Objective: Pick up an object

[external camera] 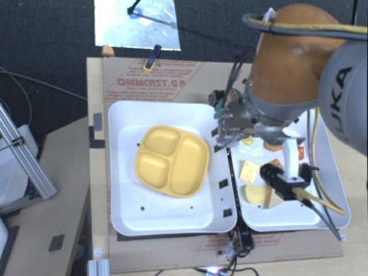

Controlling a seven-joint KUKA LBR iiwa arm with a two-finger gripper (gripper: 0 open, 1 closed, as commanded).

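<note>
My gripper point(225, 132) hangs under the big orange and grey wrist, low over the left rim of the right bin point(336, 194), near the divider between the bins. Just below it in that bin lie a square pale-yellow cheese slice point(249, 171), a yellow rounded piece point(257, 195) and a small fried-egg shape point(248, 144). A red-orange piece point(274, 147) and a small brown piece point(275, 164) peek out from under the wrist. The arm hides most of the right bin's far half.
A yellow divided plate point(172, 160) lies in the middle of the left bin point(122, 209). A black cable connector point(282, 184) on the arm hangs over the right bin. Beyond the bins lie a cardboard sheet point(152, 82) and a shiny foil sheet point(137, 17).
</note>
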